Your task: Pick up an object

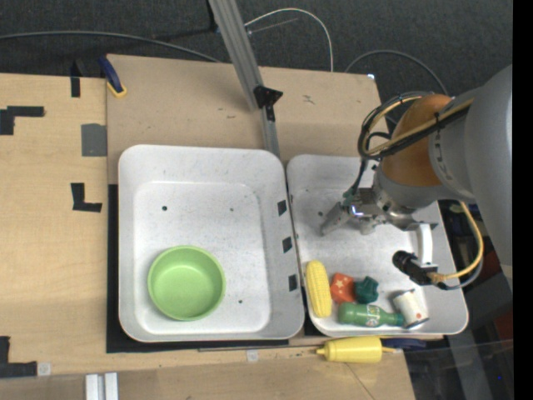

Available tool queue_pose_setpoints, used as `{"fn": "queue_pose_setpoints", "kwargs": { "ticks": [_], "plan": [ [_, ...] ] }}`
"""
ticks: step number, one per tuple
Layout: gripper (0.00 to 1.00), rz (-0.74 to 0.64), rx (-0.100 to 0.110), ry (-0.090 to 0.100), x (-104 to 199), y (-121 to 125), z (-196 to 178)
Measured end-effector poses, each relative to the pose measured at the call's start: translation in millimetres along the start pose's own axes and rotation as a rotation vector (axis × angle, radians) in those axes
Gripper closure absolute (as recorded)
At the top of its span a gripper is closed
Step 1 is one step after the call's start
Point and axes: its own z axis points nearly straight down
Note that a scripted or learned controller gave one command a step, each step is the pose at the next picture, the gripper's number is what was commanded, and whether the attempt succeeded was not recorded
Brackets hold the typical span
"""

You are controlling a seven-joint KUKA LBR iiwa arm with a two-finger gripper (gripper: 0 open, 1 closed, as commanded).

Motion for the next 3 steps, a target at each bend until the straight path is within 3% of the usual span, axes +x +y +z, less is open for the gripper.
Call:
{"fn": "queue_pose_setpoints", "kwargs": {
  "ticks": [1,3],
  "plan": [
    [1.0,-0.001,0.0,0.002,1,0,-12],
    [1.0,0.0,-0.007,0.001,8,0,-131]
  ]
}}
